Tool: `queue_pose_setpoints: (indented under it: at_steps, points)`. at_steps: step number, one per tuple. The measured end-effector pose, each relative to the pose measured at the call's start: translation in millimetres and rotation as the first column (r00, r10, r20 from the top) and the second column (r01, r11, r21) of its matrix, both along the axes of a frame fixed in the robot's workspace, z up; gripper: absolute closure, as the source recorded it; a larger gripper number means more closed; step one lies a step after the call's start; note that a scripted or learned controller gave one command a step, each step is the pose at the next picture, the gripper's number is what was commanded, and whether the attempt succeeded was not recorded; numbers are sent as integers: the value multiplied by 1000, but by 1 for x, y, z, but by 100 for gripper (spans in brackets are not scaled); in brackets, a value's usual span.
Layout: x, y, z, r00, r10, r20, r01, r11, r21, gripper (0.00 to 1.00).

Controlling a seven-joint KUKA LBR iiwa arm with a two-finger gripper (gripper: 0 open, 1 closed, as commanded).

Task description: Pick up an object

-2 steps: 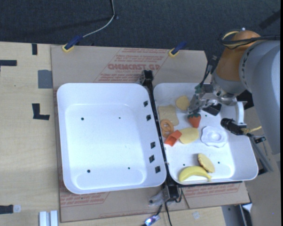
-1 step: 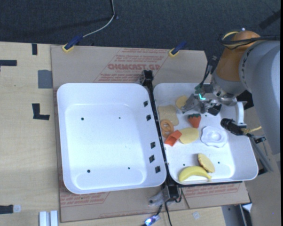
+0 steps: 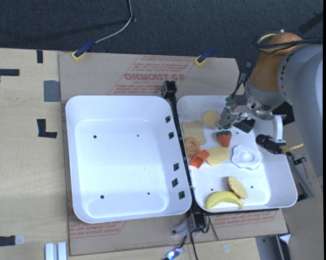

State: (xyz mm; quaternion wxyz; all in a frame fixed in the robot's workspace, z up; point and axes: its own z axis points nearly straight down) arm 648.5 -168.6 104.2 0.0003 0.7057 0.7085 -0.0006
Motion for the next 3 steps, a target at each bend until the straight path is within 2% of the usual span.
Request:
queue_pose_setpoints:
  at_steps: [1, 2, 3]
  points:
    - [0, 0, 0, 1000, 0, 0, 0, 1000, 0, 0]
    - [0, 1, 9, 1000, 1, -1, -1, 1000, 0, 100]
    - [0, 1, 9, 1000, 1, -1, -1, 1000, 0, 0]
